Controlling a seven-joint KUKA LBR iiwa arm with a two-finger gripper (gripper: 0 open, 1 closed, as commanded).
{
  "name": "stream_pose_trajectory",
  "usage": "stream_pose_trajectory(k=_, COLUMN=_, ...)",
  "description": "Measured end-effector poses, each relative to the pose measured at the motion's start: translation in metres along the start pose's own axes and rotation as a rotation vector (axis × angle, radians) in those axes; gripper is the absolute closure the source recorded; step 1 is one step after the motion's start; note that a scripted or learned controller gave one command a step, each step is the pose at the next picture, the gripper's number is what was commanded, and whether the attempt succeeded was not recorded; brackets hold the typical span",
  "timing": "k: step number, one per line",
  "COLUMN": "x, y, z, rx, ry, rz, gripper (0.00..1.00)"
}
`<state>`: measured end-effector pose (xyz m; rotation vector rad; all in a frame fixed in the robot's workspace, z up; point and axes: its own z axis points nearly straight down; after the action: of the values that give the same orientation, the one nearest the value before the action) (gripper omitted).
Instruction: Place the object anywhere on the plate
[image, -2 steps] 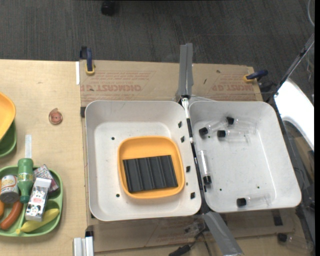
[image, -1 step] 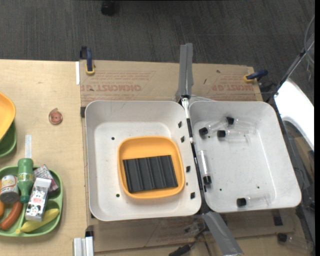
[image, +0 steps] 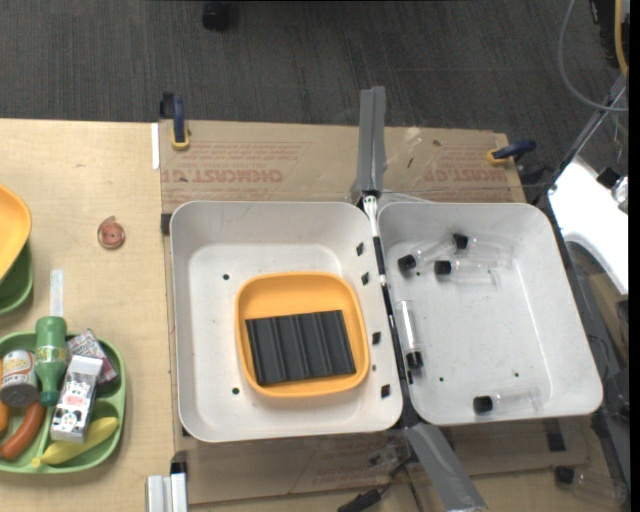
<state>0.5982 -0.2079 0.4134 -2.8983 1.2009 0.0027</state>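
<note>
the dark ribbed slab lay flat on the orange plate in the left bin. it looked stiff, light and low, probably best pinched across its narrow edges. the end effector's opening could not be told.

A round yellow dish and the stacked green plate beneath it are cut off by the left edge.
</note>
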Motion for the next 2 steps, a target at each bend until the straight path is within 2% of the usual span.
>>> stream_pose_trajectory(k=1, x=0.035, y=-0.036, z=-0.013, rx=0.001, ry=0.002, rz=-0.304, gripper=1.00)
stream_pose_trajectory(k=2, x=-0.013, y=0.023, z=-0.027, rx=0.003, ry=0.000, rz=-0.587, gripper=1.00)
